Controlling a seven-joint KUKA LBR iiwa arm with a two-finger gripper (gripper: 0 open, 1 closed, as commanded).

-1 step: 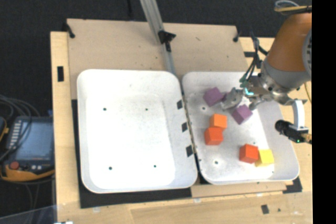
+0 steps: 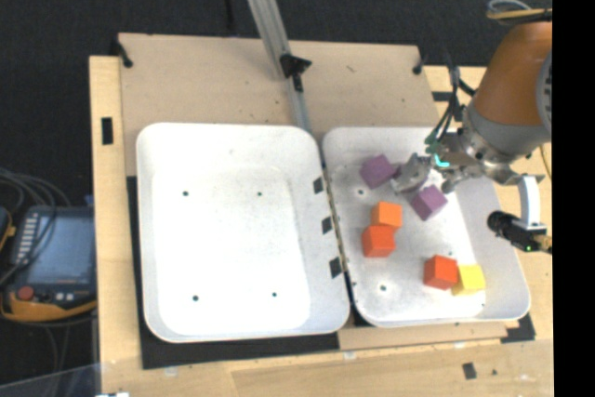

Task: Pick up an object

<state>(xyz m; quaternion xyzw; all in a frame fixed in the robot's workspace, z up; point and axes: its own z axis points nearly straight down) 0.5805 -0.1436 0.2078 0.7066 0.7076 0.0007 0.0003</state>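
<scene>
The right bin (image 2: 493,228) holds several small blocks. A purple cube (image 2: 376,170) lies at its upper left, and a second purple cube (image 2: 429,201) sits a little right of and below it. My gripper (image 2: 412,174) hangs low over the bin between these two purple cubes, close to both. Whether it touches either one is unclear. Below them an orange cube (image 2: 388,215) rests against a red-orange cube (image 2: 378,240). A red cube (image 2: 441,271) and a yellow cube (image 2: 471,279) sit side by side near the bin's front right.
The left bin (image 2: 228,228) lies beside the right one, with a divider edge (image 2: 330,218) between them. A slanted metal pole (image 2: 265,5) rises behind the bins. The arm's orange band (image 2: 516,74) is over the bin's right rear corner.
</scene>
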